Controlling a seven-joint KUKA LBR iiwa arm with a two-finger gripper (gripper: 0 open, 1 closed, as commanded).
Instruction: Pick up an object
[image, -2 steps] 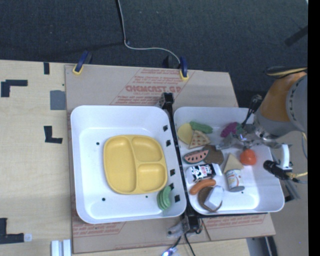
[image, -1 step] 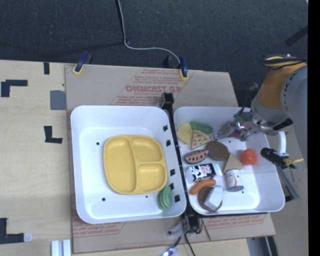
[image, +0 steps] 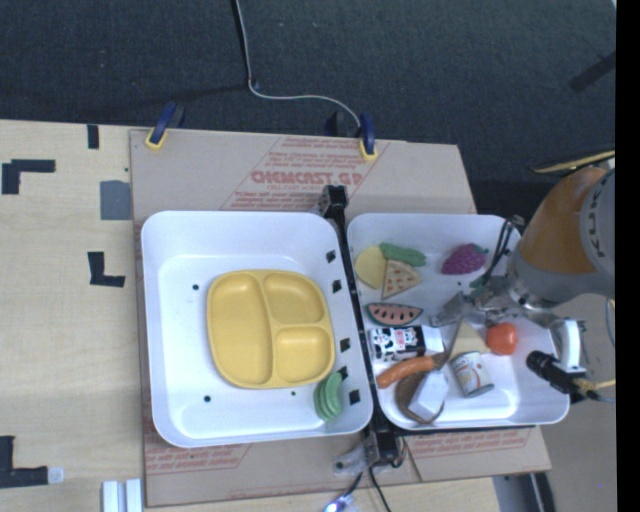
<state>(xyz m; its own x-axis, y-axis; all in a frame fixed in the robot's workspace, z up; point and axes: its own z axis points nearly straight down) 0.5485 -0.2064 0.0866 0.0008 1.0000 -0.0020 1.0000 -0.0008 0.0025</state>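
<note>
Two white bins sit side by side. The left bin (image: 165, 300) holds a yellow divided tray (image: 268, 327) near its middle and a green toy (image: 329, 396) by its lower right corner. The right bin (image: 530, 405) is crowded: purple grapes (image: 464, 259), a watermelon slice (image: 395, 314), a hot dog (image: 405, 370), a small can (image: 468, 374). The gripper (image: 478, 308) hangs over its right side beside an orange ball (image: 501, 338).

Taking the yellow divided tray (image: 270, 328) as landmark: it fills the middle of the left bin (image: 160, 300), with bare white floor open above it, to its left and below it. A green toy (image: 329, 397) blocks its lower right corner. Right of it, past the black divider (image: 345, 300), the right bin (image: 530, 405) is crowded: watermelon slice (image: 394, 314), hot dog (image: 403, 371), can (image: 468, 374) and tomato (image: 501, 338) lie close together.
</note>
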